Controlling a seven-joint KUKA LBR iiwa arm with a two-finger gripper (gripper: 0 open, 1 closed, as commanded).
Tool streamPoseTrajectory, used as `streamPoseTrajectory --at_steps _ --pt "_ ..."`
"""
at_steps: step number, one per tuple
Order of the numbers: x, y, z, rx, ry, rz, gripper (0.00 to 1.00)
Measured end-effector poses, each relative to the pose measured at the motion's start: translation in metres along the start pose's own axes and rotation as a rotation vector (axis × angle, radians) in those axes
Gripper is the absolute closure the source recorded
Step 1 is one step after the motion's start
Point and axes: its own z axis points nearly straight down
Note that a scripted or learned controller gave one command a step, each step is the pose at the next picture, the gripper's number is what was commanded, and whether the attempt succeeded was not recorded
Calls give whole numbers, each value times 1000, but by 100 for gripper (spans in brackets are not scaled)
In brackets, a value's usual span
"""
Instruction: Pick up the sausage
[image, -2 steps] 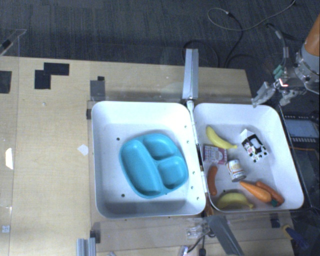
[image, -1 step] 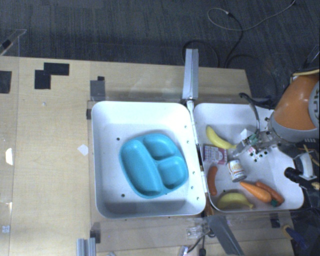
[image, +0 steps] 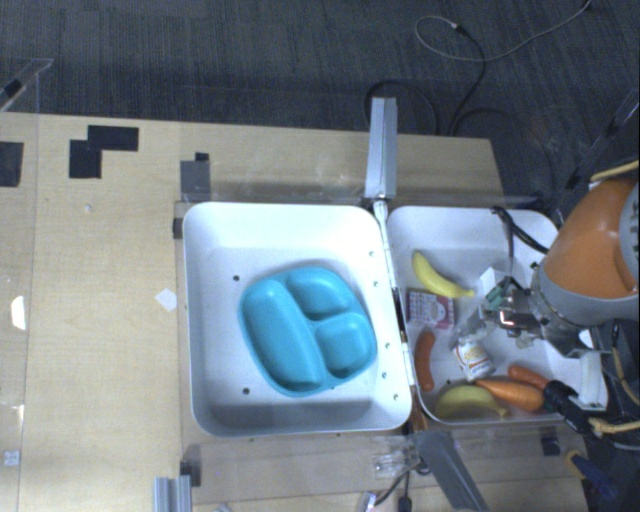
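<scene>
Camera view: small pink-and-white packet (image: 425, 306) in the right white bin (image: 452, 228) carries print too small to read. Grey arm with orange band (image: 597, 245) enters from the right, wrist bent down over that bin; jaws (image: 497, 315) hover above a small white labelled bottle (image: 472, 354), state cannot be told. Reddish-brown sausage (image: 425, 359) lies at the bin's left wall, clear of the jaws. Counts: two yellow bananas (image: 438, 276), one orange carrot (image: 510, 392), one blue three-compartment tray (image: 306, 328) in the left white bin (image: 210, 300).
</scene>
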Motion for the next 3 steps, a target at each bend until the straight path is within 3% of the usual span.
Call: streamPoseTrajectory --at_steps 1,2,3 --pt "-22 -2 14 -1 0 -99 0" --pt "-80 3 40 -2 -2 -55 0" --pt "-88 6 62 -7 -1 -84 0"
